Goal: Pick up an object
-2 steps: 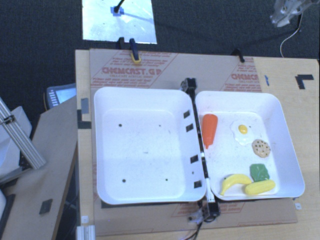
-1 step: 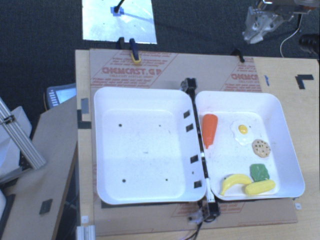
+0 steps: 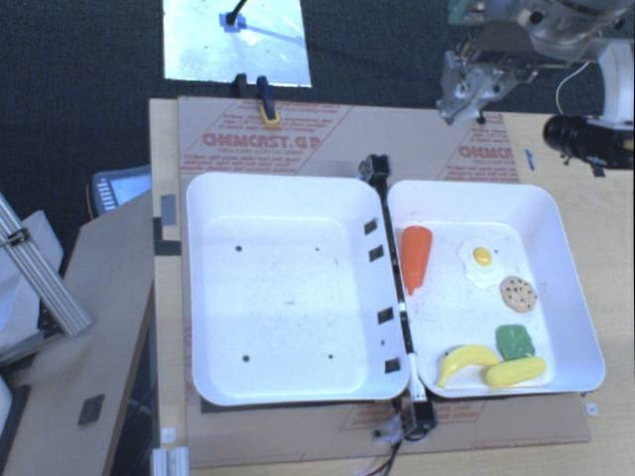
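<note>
The right bin (image 3: 571, 266) held all the objects: a carrot (image 3: 415, 257) lay near its left wall, a fried egg (image 3: 481, 262) sat to the carrot's right, and a cookie (image 3: 517, 294) lay just below the egg. Along the front edge a banana (image 3: 464, 362) curved beside a green piece (image 3: 514, 340) and a yellow piece (image 3: 516, 371). The left bin (image 3: 213, 266) sat alongside, touching at the divider. The gripper (image 3: 464, 102) hung above the bench behind the right bin, well apart from every object; I could not tell how its jaws stood, and nothing was visible between them.
</note>
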`<state>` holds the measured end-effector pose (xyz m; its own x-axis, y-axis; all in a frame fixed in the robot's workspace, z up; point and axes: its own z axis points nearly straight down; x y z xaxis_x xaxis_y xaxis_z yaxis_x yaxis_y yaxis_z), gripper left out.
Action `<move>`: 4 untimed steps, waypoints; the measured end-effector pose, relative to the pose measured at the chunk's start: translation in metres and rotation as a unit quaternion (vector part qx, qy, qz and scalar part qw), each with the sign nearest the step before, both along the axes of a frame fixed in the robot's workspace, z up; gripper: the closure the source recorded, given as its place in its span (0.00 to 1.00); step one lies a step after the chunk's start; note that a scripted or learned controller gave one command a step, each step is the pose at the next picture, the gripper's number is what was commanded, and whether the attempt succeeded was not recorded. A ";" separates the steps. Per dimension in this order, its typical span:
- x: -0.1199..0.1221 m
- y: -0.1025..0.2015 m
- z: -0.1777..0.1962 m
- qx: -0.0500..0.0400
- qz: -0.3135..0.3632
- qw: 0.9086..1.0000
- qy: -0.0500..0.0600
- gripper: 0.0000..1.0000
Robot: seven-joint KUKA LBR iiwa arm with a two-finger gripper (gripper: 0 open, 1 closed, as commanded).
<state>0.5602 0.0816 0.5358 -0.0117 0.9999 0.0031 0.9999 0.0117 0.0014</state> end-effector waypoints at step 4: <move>-0.009 0.091 0.011 0.000 -0.003 1.000 -0.002 1.00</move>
